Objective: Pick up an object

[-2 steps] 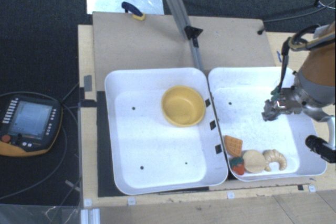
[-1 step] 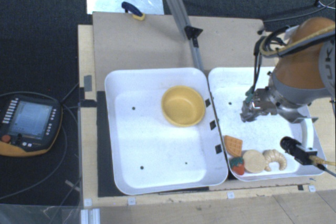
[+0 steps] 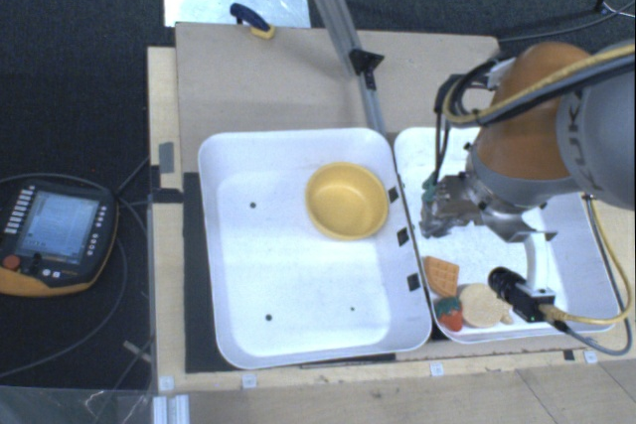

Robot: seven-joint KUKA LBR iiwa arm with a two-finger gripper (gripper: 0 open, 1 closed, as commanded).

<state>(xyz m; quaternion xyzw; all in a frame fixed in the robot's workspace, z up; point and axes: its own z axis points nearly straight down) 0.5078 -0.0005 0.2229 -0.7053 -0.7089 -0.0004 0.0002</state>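
Two shallow white plastic bins sit side by side on the tan bench (image 3: 288, 74).

Left bin (image 3: 278, 283): one round yellow plastic bowl (image 3: 346, 201), upright, in the bin's upper right part, near the wall shared with its neighbour.

Right bin (image 3: 581, 258): the grey arm with orange band (image 3: 532, 119) reaches in from the right of the frame and hides much of the bin's upper half. The claw (image 3: 437, 213) hangs just inside the bin's left wall. It is dark and seen from above, so I cannot tell whether it is open or closed.

Below the claw, in the bin's lower left corner:
- a small orange waffle-patterned square (image 3: 441, 274)
- a pale beige round disc (image 3: 482, 305), its right edge partly covered by the robot
- a small red-and-green piece (image 3: 452, 317), touching the disc and too small to identify
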